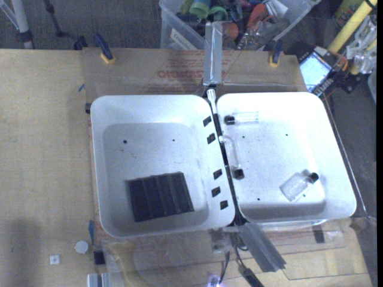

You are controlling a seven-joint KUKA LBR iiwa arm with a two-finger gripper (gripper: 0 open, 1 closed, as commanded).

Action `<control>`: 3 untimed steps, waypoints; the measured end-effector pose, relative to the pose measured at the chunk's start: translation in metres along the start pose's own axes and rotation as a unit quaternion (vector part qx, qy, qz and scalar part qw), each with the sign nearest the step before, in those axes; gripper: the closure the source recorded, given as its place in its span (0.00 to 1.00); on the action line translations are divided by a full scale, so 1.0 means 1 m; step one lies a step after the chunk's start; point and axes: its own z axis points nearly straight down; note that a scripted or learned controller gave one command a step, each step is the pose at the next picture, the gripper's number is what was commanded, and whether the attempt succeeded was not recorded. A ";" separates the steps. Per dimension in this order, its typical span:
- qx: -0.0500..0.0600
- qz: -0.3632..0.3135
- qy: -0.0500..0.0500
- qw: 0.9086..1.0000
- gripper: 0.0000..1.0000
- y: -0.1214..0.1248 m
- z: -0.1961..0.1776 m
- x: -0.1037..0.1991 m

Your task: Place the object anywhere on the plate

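A dark, ribbed rectangular plate (160, 196) lies flat in the near part of the left bin (114, 121). A small clear bottle with a black cap (298, 184) lies on its side in the near right part of the right bin (335, 154). A clear tube with a black cap (240, 119) lies at the far left of the right bin, and another clear tube with a black end (233, 159) lies along that bin's left wall.
A metal divider bar (212, 55) runs between the two bins, with black tabs (212, 156) along the left bin's right wall. A clear tub of coloured toys (236, 5) stands behind the bench. Small parts (81, 247) lie at the near left.
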 end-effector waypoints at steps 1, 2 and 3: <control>0.002 0.000 -0.005 1.000 1.00 0.001 -0.013 -0.002; 0.004 0.000 -0.011 1.000 1.00 0.001 -0.026 -0.003; 0.007 0.000 -0.016 1.000 1.00 0.001 -0.039 -0.004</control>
